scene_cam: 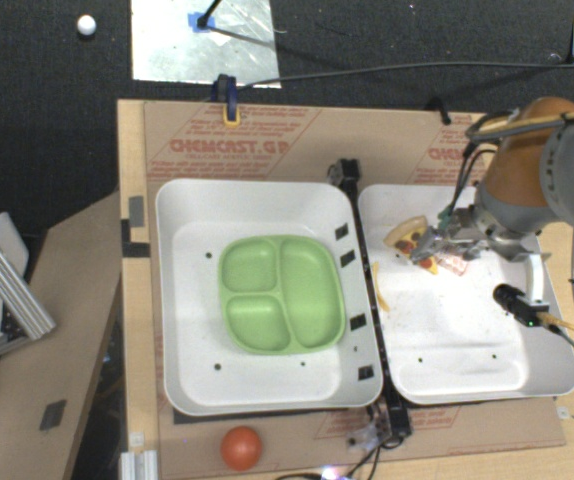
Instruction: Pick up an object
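Grey-armed, orange-banded robot reaches in from the view's right, with its end effector (435, 245) low over the back left part of the shallow white bin on the view's right (487, 368). We cannot tell from this angle whether the end effector is spread or pressed together, and we see nothing clearly pinched in it. Just beside its tip lie a wedge-shaped yellow-and-orange toy pizza slice (404, 234), a small red item (426, 264) and a pale pink translucent piece (454, 265), all close together; which of them it touches, if any, we cannot say. A thin yellow stick (379, 290) lies apart, near that bin's left wall. The shallow white bin on the view's left (182, 268) carries a green three-compartment plastic plate (282, 293), and an orange-red ball (240, 446) sits on the bench in front of the bins. We judge the step in hand to be the reach and descent onto the cluster, with the grasp unconfirmed. The next move calls for closing on one piece, likely the pizza slice or the red item, then a straight lift to check it comes up. Risk: crowded pieces may be nudged aside.
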You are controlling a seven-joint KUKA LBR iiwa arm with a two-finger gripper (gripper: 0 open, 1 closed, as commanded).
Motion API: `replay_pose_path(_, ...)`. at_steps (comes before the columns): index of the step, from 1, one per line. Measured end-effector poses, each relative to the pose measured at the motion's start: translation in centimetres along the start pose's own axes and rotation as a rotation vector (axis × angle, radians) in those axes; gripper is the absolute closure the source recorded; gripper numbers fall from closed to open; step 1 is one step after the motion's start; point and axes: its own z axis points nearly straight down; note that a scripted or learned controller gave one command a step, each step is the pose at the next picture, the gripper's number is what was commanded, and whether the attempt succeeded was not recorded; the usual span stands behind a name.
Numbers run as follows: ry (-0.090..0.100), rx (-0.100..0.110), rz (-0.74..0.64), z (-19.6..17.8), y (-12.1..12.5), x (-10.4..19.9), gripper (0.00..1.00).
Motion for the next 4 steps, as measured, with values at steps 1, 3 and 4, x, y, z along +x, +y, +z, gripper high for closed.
replay_pose_path(1, -0.007, -0.013, 0.0, -1.4, 0.3, -0.2, 1.0)
replay_pose_path(3, 0.001, 0.0, -0.003, -12.4, 0.4, -0.1, 1.0)
replay_pose_path(4, 0.002, 0.001, -0.004, -17.6, 0.6, -0.1, 1.0)
